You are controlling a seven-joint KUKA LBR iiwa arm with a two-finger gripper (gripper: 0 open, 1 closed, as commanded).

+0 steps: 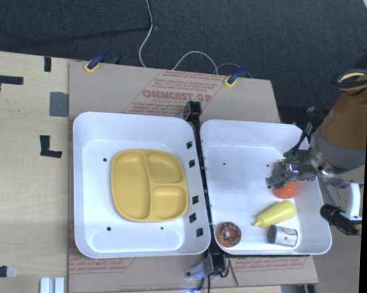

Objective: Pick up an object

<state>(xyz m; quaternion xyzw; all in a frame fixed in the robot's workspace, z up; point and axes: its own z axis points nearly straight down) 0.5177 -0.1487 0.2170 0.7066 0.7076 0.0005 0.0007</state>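
- Nearest, along the right bin's [246,137] front wall, lie three things: a round brown doughnut [229,234], a small can [283,236] on its side, and just behind them a yellow bottle [275,214] lying slantwise with its nozzle toward the doughnut.
- Bottle and can lie very close; I cannot tell if they touch. That crowding probably makes either one awkward to grab.
- Just behind the bottle sits an orange thing [285,191], rounded, partly hidden under the gripper [283,175].
- From its position, the orange thing looks like the target: the gripper hangs right over it, likely because it stands freer than the rest.
- Whether the gripper is released or clenched I cannot tell; it is dark and blurred.
- Left bin [83,167] holds a yellow tray [149,185] with compartments, flat in the middle, well apart from the arm [345,131].
- Farthest, cardboard [168,92] lies under both bins on the tabletop [23,133], held by two clamps at its rear edge.
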